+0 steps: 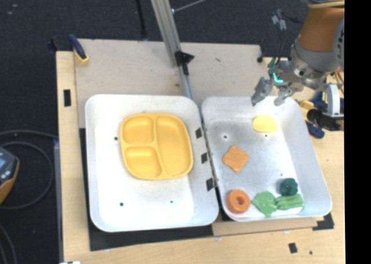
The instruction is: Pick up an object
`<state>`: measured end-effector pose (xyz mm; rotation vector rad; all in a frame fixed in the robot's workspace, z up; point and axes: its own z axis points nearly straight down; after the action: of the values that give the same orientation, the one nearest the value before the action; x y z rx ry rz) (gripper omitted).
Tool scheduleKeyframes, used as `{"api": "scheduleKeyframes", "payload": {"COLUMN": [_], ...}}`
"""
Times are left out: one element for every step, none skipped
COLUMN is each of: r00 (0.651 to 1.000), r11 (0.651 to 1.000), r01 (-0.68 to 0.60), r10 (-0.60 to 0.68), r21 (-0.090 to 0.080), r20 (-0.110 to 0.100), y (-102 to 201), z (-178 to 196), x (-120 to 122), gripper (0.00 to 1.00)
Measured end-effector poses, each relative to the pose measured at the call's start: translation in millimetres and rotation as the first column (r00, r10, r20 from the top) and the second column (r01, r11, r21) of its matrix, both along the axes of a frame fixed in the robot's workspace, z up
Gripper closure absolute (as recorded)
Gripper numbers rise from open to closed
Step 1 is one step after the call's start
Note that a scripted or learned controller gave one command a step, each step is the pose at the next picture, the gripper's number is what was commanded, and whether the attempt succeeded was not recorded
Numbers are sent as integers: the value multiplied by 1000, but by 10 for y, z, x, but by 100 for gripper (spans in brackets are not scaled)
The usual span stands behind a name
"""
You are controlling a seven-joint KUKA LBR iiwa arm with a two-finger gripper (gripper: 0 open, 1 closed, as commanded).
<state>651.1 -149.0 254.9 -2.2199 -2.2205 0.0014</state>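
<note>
Camera view: pincer [272, 96] spread wide, holding nothing.

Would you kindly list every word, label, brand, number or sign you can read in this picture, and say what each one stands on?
None can be read.
The yellow divided plate in the left bin, the toy food pieces in the right bin, and the gripper bear no visible lettering.
The small dark tabs on the bench are blank or too small to tell.

Robotics lab, plywood bench [116, 65], loose cables [23, 147]
</note>
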Motion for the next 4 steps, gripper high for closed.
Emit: {"api": "scheduleKeyframes", "payload": {"r00": [1000,1000,1000,1000], "r11": [1000,1000,1000,1000], "r01": [-1,-2,-3,-1], "r10": [1,2,3,1], "r21": [-1,-2,-2,-2], "r20": [4,0,-1,-1], "y": [1,52,128,118], "z": [19,-426,-979,-1506], "x": [9,19,-29,-34], "gripper": [0,0,0,0]}}
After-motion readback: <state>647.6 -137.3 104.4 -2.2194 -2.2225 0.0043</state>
